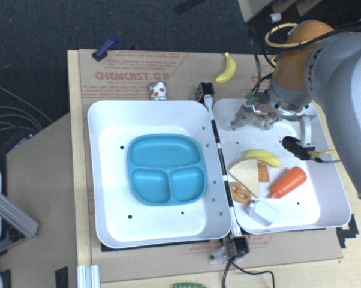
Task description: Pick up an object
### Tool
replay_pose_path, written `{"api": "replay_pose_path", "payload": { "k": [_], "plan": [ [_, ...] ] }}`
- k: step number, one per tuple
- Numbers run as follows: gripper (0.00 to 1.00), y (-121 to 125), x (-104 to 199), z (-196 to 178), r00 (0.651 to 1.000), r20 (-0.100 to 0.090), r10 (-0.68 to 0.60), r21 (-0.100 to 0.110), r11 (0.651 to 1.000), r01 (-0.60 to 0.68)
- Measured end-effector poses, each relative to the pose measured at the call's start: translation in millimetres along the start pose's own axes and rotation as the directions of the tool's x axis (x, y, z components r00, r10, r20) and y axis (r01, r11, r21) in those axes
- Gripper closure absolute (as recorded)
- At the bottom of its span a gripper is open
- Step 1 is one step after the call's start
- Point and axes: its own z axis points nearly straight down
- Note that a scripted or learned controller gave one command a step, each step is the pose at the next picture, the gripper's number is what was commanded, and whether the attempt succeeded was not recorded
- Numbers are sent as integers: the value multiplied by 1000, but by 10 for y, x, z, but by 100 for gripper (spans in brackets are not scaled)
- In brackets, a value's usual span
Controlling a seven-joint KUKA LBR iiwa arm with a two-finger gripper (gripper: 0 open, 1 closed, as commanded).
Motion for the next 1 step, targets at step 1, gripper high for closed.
{"api": "replay_pose_path", "payload": {
  "k": [1],
  "plan": [
    [0,-381,-96,2,1000,-1,2,4,1000,-2]
  ]
}}
